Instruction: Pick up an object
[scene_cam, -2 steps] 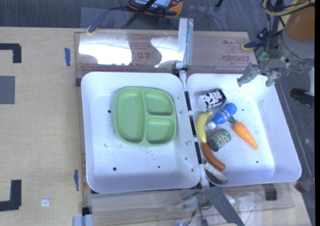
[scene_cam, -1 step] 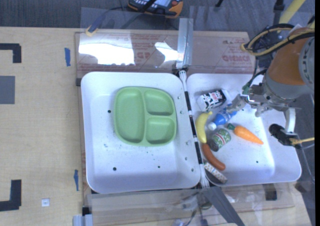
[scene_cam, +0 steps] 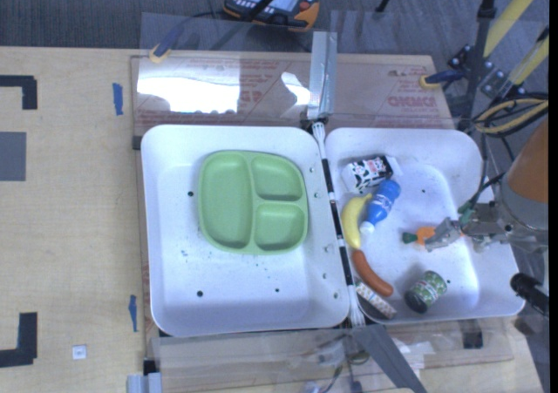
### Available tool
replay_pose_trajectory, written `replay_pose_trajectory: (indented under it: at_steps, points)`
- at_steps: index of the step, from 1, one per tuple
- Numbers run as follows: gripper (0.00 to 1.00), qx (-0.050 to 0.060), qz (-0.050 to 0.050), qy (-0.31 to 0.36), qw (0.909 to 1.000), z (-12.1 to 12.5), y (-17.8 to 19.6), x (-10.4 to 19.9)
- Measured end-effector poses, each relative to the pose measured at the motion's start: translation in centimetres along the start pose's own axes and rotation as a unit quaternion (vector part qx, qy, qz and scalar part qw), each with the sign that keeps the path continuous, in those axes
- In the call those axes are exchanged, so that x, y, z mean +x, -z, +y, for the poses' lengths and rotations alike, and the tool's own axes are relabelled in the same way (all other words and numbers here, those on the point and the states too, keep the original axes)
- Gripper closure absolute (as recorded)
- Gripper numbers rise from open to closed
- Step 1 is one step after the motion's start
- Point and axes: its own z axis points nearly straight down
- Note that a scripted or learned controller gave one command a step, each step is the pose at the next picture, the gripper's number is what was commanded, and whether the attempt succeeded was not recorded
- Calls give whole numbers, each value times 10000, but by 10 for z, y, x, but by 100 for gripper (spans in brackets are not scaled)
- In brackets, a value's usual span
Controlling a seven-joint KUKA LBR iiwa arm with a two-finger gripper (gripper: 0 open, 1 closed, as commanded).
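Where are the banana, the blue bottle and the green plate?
banana (scene_cam: 350,222), camera view, middle of its yellow curve.
blue bottle (scene_cam: 381,201), camera view, its blue body.
green plate (scene_cam: 228,199), camera view, its big left compartment.

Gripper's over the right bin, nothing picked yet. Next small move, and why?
Probably lower a little onto the small orange piece: the gripper sits at that piece's right end in the right bin, and no object shows between its fingers. The can lies farther off.

Two white bins (scene_cam: 166,208); one green divided plate (scene_cam: 253,201), one blue bottle (scene_cam: 380,203), one banana (scene_cam: 351,221), one sausage (scene_cam: 373,276), one green can (scene_cam: 425,289), one black-and-white carton (scene_cam: 368,171), one brush (scene_cam: 375,302).
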Motion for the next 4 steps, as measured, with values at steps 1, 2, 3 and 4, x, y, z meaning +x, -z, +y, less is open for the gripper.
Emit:
replay_pose_trajectory:
  at_steps: [1,2,3,4]
  points:
    - [0,-32,-9,784,9969,39,-28,23]
    - [0,-31,8,1891,9820,113,-8,-12]
    - [0,-32,10,1886,9820,113,-8,-12]
    - [0,-31,-16,2092,9779,141,20,39]
